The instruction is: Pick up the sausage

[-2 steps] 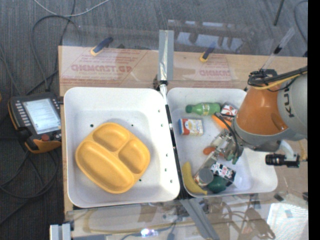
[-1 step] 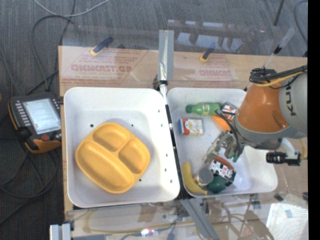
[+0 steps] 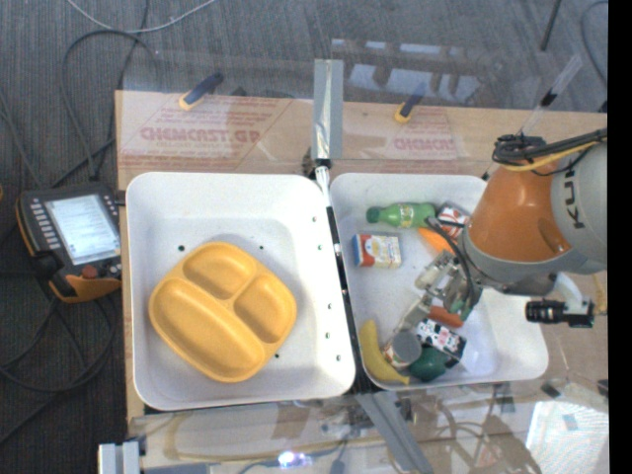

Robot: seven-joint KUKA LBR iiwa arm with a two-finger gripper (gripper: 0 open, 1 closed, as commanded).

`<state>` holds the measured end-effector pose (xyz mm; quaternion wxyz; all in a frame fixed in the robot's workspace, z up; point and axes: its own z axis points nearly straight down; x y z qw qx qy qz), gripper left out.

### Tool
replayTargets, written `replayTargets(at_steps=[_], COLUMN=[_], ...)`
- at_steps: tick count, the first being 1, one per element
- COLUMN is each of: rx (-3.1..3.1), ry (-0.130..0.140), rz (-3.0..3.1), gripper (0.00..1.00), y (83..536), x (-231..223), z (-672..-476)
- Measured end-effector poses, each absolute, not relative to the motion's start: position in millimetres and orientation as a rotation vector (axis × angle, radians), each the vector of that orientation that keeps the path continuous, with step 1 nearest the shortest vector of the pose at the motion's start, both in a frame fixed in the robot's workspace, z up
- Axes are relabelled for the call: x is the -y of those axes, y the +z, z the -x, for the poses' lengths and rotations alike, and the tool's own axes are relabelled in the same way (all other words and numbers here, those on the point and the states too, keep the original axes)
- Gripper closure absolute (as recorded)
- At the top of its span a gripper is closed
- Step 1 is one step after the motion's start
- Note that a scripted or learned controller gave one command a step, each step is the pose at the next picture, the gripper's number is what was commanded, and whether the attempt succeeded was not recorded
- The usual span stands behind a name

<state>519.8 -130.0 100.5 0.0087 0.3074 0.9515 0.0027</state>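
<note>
In the right bin point(image 3: 513, 363), the gripper point(image 3: 437, 286) hangs low over a cluster of objects, under the orange wrist band point(image 3: 518, 215). A short reddish sausage point(image 3: 446, 316) peeks out just below and right of the gripper tip; most of it is hidden by the gripper. Whether the gripper touches it cannot be told.
Around the gripper lie a green bottle point(image 3: 403, 213), a small milk carton point(image 3: 378, 250), an orange carrot point(image 3: 435, 237), a banana point(image 3: 374, 352), a grey can point(image 3: 403, 347), a dark green item point(image 3: 431, 365) and a patterned box point(image 3: 441, 336). The left bin point(image 3: 158, 205) holds a yellow divided tray point(image 3: 223, 309).
</note>
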Motion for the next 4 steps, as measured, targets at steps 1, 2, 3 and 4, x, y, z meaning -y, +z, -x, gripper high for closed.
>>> replayTargets(at_steps=[1,2,3,4], rx=[-2.872,-2.821,-2.819,-2.759], ry=[0.005,0.003,0.003,-0.002], rz=[-1.239,-1.349,-1.346,-1.501], gripper=[0.00,0.00,1.00,1.00], y=[90,90,101,194], x=[222,172,171,124], z=[-525.0,-569.5,-570.6,-553.0])
